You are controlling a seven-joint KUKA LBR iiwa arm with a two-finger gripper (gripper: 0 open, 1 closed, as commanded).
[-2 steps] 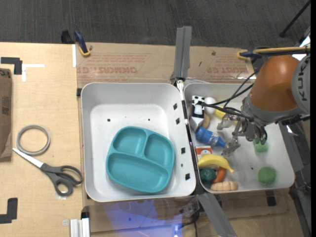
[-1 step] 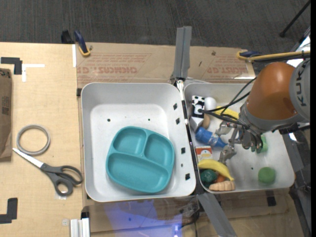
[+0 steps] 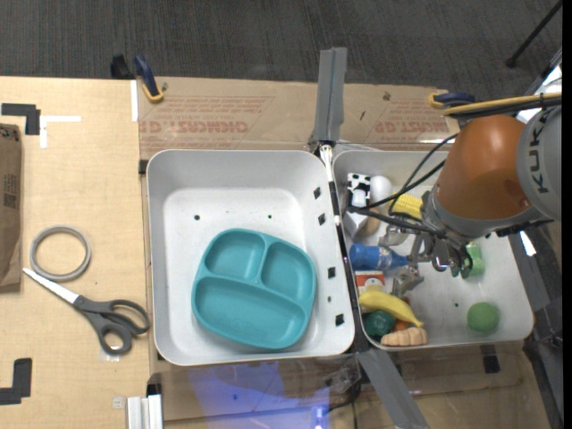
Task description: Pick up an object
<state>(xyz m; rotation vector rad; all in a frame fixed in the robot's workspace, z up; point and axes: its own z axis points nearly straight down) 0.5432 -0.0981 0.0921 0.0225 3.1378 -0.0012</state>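
Seemingly hung with the gripper [image 3: 435,259], openness impossible to tell, over the right bin's [image 3: 447,315] crowded left side; risked skidding off the banana [image 3: 389,305] near its front-left corner, jammed against neighbours.

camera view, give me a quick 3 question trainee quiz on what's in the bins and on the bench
1. True or false: the teal tray lies in the left bin.
2. Which bin is the arm over? A) left B) right
3. Fill in: on the bench left of the bins, a tape roll lies beside the ____.

Key
1. True
2. B. The arm is over the right bin, which holds the banana, the green ball and other small things.
3. scissors
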